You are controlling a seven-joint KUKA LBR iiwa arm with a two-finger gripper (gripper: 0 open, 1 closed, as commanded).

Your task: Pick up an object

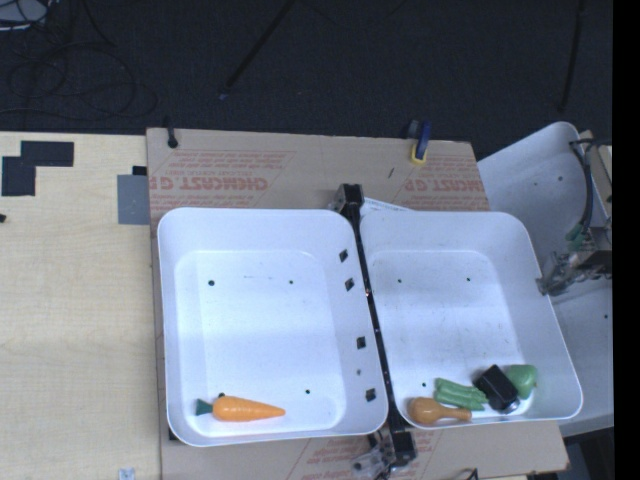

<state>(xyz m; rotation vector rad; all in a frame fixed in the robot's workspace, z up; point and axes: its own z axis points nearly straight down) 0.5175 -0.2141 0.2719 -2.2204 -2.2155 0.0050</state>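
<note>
At the bottom of the frame, the lower left bin (pixel 185 268) holds a carrot (pixel 247 409) lying flat near its front wall; its long axis runs almost level across the picture, green stub at the left and the pointed orange tip toward the right, tilted slightly downward. In the lower right corner of the right bin (pixel 540 298) a small cluster lies packed together: a tan pear-shaped piece (pixel 436 412) with its narrow neck pointing right, a green bean pod (pixel 460 395) lying just above it on a shallow slant, a black block (pixel 497 388) set on a diagonal and touching the pod, and a rounder green piece (pixel 522 377) just beside the block at the right; whether these overlap or merely touch is hard to judge. Farther up, both bin floors are bare white, and beyond them the cardboard sheet (pixel 300 173) carries a blue and yellow clip (pixel 420 141) at its upper edge. At the right edge of the frame, mid height, the arm's gripper (pixel 572 268) sits outside the bins; it is too small and dim to tell how far apart it stands, and nothing can be seen in it. By my reading the pick has not begun: every object lies on a bin floor, so the approach, the grasp and the lift all remain.
</note>
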